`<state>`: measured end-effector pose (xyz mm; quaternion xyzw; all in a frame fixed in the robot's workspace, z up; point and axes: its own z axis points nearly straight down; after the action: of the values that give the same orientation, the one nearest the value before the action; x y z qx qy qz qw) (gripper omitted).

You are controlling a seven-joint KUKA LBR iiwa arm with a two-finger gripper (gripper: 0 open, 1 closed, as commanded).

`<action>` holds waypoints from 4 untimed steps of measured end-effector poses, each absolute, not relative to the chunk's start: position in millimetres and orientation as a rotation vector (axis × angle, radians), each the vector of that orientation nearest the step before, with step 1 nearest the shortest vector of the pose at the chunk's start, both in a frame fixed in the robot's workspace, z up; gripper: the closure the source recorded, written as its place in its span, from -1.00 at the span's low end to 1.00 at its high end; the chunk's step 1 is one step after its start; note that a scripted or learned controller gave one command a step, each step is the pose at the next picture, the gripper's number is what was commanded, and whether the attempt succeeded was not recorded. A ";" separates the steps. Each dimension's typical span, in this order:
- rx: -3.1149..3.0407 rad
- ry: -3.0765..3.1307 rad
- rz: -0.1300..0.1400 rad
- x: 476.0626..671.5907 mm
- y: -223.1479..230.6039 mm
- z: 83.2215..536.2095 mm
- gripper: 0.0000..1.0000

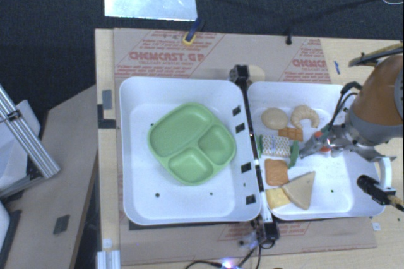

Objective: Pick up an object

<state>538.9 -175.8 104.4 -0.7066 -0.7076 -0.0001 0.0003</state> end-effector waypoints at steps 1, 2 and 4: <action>-2.220 -2.224 -0.001 539.8 -175.4 84.3 -1.00; -2.221 -2.225 -0.003 540.3 -175.8 95.0 1.00; -2.220 -2.231 -0.005 547.9 -167.9 204.0 1.00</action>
<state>547.9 -167.9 204.0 -0.7053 -0.7089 -0.0016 -0.0029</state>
